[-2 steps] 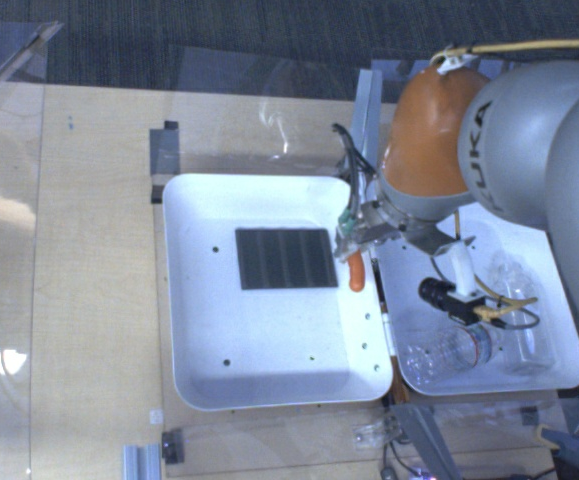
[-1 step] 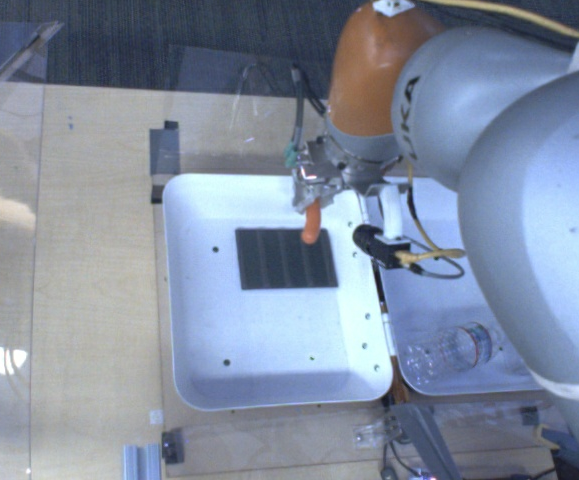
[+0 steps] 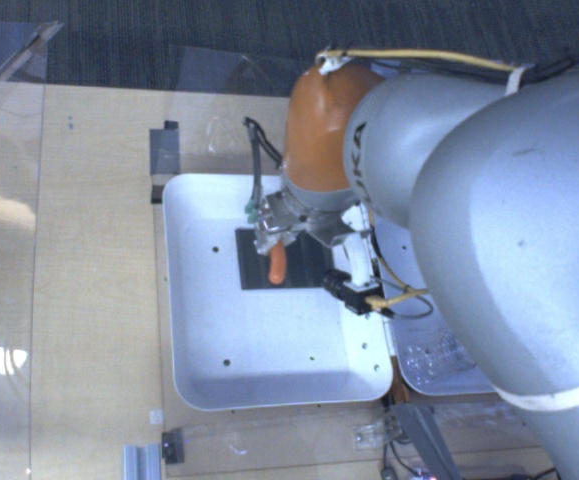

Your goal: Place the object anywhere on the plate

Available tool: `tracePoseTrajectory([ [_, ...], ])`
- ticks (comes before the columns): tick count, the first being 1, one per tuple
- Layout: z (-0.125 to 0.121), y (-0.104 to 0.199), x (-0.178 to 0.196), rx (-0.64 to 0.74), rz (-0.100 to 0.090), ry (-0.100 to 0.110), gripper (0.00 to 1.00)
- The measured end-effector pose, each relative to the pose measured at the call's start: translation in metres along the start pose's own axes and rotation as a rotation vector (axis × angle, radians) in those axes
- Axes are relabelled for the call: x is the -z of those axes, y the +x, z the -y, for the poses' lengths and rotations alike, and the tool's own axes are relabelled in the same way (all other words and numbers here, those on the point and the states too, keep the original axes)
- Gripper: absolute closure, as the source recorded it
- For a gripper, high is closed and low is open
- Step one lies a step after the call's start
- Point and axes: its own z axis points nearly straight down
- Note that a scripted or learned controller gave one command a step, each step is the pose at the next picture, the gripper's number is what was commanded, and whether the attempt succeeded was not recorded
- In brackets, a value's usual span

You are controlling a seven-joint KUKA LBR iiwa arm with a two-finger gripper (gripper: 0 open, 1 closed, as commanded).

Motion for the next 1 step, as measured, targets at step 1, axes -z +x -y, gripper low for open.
tracePoseTrajectory([
  [1,-0.0498,-0.0605,-0.0082,0.139,0.001,-0.002,1.0],
])
